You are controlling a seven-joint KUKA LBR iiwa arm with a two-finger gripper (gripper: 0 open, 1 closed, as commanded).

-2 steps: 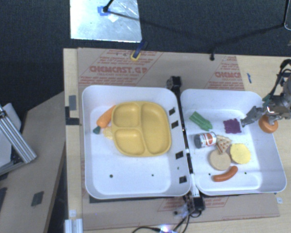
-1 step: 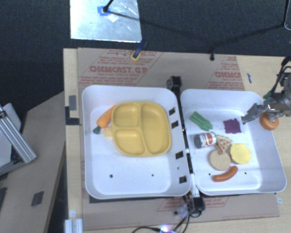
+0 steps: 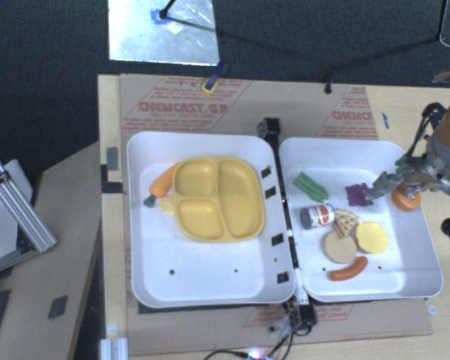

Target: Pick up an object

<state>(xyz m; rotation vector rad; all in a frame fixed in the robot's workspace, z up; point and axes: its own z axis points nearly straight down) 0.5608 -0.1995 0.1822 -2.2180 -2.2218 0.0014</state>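
The purple toy (image 3: 355, 194) lay in the right bin (image 3: 427, 276), near its far right part, and the end effector (image 3: 380, 185) hung right at its right edge, touching or nearly so; I could not tell how its grip stood. Just right of that sat an orange round piece (image 3: 407, 200), partly under the arm (image 3: 444, 152). Nearer the middle of that bin were a green piece (image 3: 310, 186), a small can (image 3: 317, 216) on its side with a red and white label too small to read, a waffle piece (image 3: 345, 222), a tan disc (image 3: 339, 247), a yellow disc (image 3: 372, 237) and a red sausage (image 3: 348, 269). The left bin (image 3: 146, 276) held a yellow divided plate (image 3: 214, 199) with a carrot (image 3: 162, 181) touching its left rim. Under the bins, the cardboard (image 3: 184, 100) on the counter (image 3: 71, 223) read "CHEMCAST GP" in red
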